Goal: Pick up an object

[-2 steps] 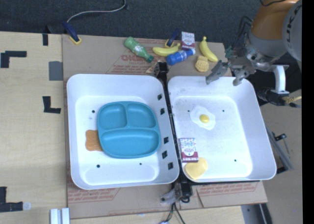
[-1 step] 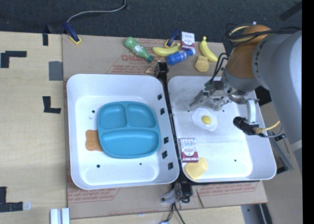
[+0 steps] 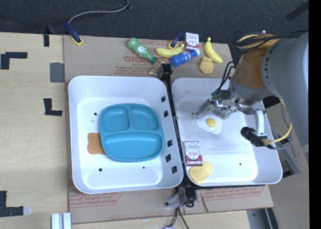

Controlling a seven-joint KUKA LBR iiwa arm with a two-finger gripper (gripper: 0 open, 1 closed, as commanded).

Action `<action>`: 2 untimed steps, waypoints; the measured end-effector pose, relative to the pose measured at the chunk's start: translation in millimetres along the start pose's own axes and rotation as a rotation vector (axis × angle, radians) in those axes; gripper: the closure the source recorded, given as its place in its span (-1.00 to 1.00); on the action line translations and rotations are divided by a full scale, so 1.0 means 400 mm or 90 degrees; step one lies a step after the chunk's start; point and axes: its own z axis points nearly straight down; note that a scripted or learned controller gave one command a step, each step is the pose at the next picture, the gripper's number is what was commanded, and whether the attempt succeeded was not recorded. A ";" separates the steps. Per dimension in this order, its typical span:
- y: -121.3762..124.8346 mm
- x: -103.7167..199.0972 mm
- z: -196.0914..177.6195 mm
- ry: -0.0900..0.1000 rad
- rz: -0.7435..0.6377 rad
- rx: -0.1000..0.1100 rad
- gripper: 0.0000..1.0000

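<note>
A toy fried egg (image 3: 210,123) lies in the middle of the right bin (image 3: 261,170). My gripper (image 3: 214,107) hangs just above its far edge, its fingers (image 3: 204,107) pointing left and down over the bin floor. Nothing shows between them. A small red-and-white carton (image 3: 192,153) lies near the bin's front left, with a yellow toy piece (image 3: 200,172) just in front of it. The grey arm with its orange band (image 3: 251,70) comes in from the right.
The left bin (image 3: 80,92) holds a blue divided plate (image 3: 132,132) with an orange piece (image 3: 93,143) poking out at its left. Behind the bins lie a green bottle (image 3: 141,50), two bananas (image 3: 169,51), a blue bottle (image 3: 181,59), a small carton (image 3: 192,40) and a tan piece (image 3: 205,65).
</note>
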 end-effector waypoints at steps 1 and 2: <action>-0.056 0.005 -0.001 -0.001 0.001 -0.001 -1.00; 0.120 0.101 0.004 0.001 0.000 0.001 -1.00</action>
